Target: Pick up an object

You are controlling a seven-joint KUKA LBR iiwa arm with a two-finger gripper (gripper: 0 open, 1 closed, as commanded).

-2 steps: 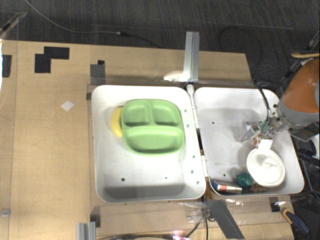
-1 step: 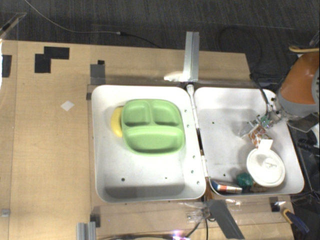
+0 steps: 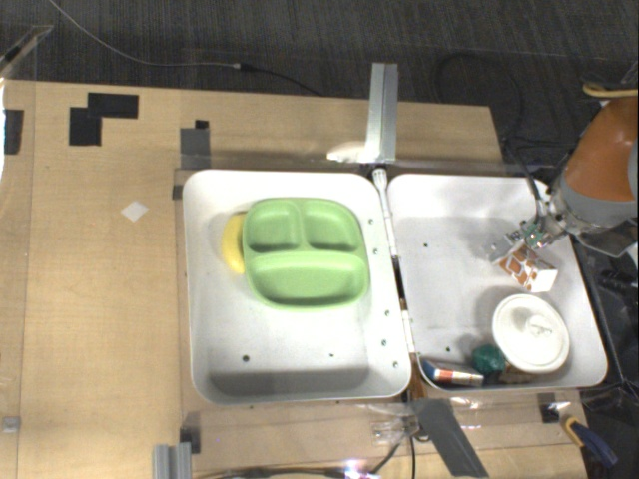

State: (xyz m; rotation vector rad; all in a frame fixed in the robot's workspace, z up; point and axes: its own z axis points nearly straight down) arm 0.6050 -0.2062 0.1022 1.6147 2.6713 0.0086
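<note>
My gripper [image 3: 521, 238] hangs over the right side of the right bin [image 3: 449, 218], just above a small orange and white packet [image 3: 527, 270]. It is too small and cluttered to read its state. A white round container [image 3: 530, 332] sits near the bin's front right corner. Beside it lie a teal object [image 3: 488, 358] and a pen-like stick with a red tip [image 3: 451, 374]. In the left bin [image 3: 290, 367] a green divided plate [image 3: 303, 250] rests partly over a yellow object [image 3: 232, 242].
The arm with its orange band [image 3: 607, 158] reaches in over the right bin's far right edge. A metal post [image 3: 383, 108] stands behind the divider between the bins. Black cables run across the dark floor at the back.
</note>
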